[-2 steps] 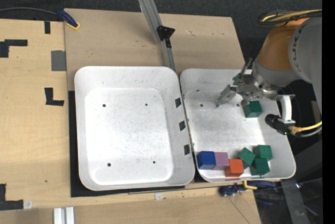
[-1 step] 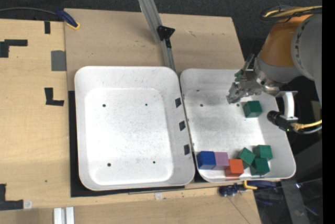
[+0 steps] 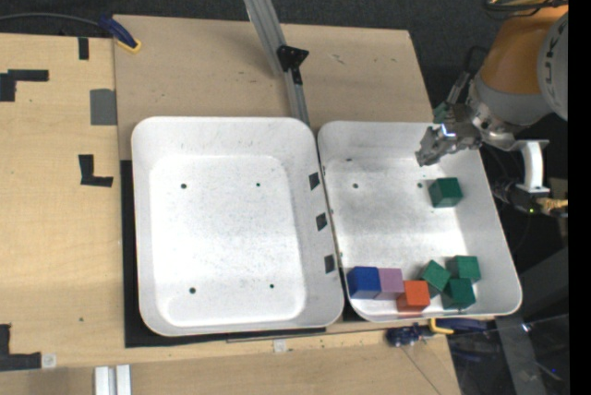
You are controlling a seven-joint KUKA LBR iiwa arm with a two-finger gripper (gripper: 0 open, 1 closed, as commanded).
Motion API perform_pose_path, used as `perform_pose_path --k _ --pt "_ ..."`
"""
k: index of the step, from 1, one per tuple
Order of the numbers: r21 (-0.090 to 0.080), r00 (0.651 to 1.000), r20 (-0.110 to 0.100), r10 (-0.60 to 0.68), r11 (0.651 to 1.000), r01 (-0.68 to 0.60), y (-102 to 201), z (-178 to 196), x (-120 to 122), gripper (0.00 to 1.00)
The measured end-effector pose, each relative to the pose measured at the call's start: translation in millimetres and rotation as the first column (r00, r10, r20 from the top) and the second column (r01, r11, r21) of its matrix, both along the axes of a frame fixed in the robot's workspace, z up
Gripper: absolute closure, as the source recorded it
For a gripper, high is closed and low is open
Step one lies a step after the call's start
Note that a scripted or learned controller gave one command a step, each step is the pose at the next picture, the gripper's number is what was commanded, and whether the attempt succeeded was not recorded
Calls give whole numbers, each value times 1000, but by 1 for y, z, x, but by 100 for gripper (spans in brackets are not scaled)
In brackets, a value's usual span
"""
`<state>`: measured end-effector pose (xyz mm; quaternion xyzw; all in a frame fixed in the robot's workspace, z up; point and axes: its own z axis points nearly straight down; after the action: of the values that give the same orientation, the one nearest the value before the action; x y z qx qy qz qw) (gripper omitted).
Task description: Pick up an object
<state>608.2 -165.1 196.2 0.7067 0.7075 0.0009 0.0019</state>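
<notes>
The right bin (image 3: 388, 209) holds several small blocks. A green block (image 3: 445, 192) lies alone near its far right side. Along the near edge sit a blue block (image 3: 364, 281), a pale purple block (image 3: 391, 281), an orange block (image 3: 415, 294) and three more green blocks (image 3: 452, 278). My gripper (image 3: 431, 149) hangs over the bin's far right corner, a little up and left of the lone green block, with nothing seen between its fingers.
The left bin (image 3: 226, 218) lies beside the right one. A slanted metal pole (image 3: 263, 5) rises behind the bins. The arm's orange band (image 3: 517, 61) is at the right edge. Black tape marks (image 3: 90, 170) lie on the bench at left.
</notes>
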Motion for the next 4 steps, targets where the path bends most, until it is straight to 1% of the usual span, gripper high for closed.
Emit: perform_pose_path --k 1,2,3,4 --pt "2 1000 -4 0 1000 0 1 6 0 100" --pt "4 1000 -4 5 1000 -5 56 19 -10 100" --pt "4 1000 -5 7 1000 -7 119 27 -13 100" --pt "3 1000 -7 6 1000 -6 175 29 -25 100"
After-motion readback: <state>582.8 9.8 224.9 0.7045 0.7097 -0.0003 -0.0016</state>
